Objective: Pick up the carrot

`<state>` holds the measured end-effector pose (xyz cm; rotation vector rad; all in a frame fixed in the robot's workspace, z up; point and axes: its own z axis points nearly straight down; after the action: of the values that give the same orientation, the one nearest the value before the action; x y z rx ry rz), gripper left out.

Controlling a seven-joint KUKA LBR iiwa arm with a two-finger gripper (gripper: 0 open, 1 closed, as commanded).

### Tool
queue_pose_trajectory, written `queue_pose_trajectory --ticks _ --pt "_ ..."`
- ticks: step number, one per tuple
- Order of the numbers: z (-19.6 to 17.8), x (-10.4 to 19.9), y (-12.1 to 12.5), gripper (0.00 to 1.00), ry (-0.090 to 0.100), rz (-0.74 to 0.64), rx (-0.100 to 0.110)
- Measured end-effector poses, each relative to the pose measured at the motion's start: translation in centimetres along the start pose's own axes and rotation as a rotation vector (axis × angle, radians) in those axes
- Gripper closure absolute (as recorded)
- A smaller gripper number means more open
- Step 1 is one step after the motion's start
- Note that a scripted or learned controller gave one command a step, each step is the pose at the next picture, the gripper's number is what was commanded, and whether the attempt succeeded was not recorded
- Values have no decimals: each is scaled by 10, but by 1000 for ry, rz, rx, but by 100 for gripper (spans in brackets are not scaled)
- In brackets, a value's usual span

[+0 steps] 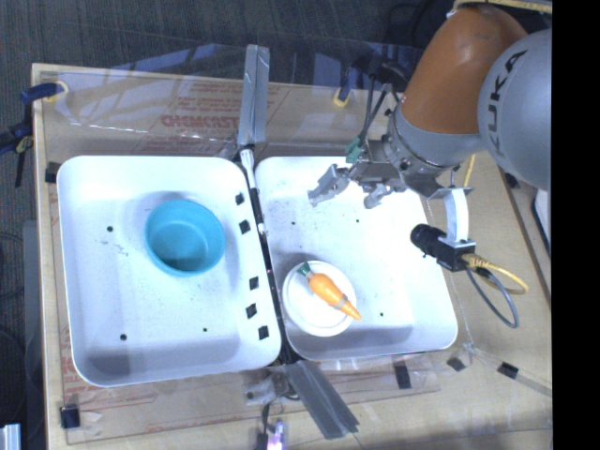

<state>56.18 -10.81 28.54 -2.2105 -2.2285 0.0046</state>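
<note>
dark carpeted floor (122, 17) runs along the top of my feed, and below it sits the pale wooden bench (525, 345), with a clear sheet printed in red lettering (202, 111) under the two white bins. a grey metal bar (254, 92) points down at the seam between them.

the left bin (112, 326) holds a blue bowl (186, 235), upright, well apart from everything else. the right bin (394, 293) holds a small white plate (302, 312) near its front left corner, close to the dividing wall.

the arm (469, 73) reaches in from the right, and i see the gripper (349, 191) over the back of the right bin with its fingers apart and nothing between them. it sits well apart from the plate, with bare bin floor between the two.

the carrot (333, 291) lies flat on the plate. its long axis runs diagonally, green stem end toward the back left, narrow orange tip toward the front right, reaching the plate's rim.
</note>
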Motion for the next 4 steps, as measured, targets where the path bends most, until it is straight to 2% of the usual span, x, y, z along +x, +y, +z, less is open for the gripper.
queue_pose_trajectory --ticks 1,2,3,4 --pt "130 -51 -47 0 0 -119 -1" --pt "176 -23 -62 0 -15 -320 -47" --pt "169 -22 -63 100 -14 -325 -44" --pt "169 -22 -63 0 -15 -325 -45"
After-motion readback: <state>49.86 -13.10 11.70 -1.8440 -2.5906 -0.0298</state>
